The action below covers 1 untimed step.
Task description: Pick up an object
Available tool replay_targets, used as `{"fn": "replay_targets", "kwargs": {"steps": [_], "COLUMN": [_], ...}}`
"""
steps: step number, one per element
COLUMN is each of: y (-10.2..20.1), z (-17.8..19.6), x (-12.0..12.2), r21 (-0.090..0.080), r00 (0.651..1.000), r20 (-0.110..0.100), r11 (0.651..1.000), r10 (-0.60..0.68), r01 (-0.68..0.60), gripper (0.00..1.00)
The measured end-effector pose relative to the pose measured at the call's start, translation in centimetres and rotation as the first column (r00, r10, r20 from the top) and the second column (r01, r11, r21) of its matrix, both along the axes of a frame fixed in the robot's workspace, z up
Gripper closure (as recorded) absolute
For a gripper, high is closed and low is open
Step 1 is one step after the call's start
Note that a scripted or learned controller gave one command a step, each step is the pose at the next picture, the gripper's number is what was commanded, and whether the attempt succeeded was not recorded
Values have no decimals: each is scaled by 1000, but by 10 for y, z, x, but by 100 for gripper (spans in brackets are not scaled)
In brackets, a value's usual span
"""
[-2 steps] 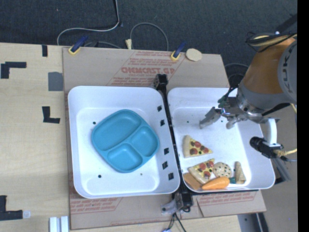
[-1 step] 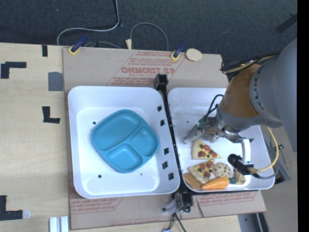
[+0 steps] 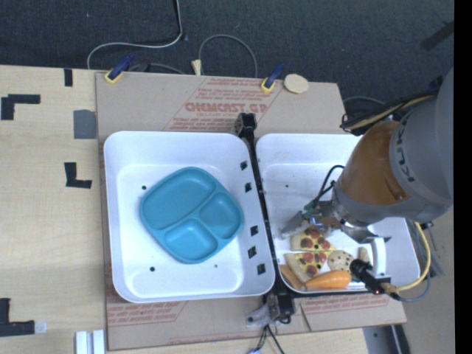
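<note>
Tool (image 3: 318, 220) low over pizza slice (image 3: 316, 243) (right bin (image 3: 295, 153)).

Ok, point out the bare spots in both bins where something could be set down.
Left bin: free white strip around the blue divided plate, widest along the far wall. Right bin: bare floor at the far end, beside the divider. Its near end is crowded with pizza slices, a carrot and the arm.

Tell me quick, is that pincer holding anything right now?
Pincer: cannot be told; it sits low in the right bin, just above the pizza slice.
</note>
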State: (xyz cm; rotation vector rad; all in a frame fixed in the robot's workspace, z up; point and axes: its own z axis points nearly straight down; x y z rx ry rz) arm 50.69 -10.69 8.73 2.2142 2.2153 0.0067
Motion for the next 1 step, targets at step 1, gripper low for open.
{"fn": "replay_targets", "kwargs": {"steps": [1], "y": [-1], "z": [10], "x": [1], "r21": [-1], "r00": [1000], "r20": [-1], "r11": [1000], "r10": [-1], "r01": [1], "gripper": [100]}}
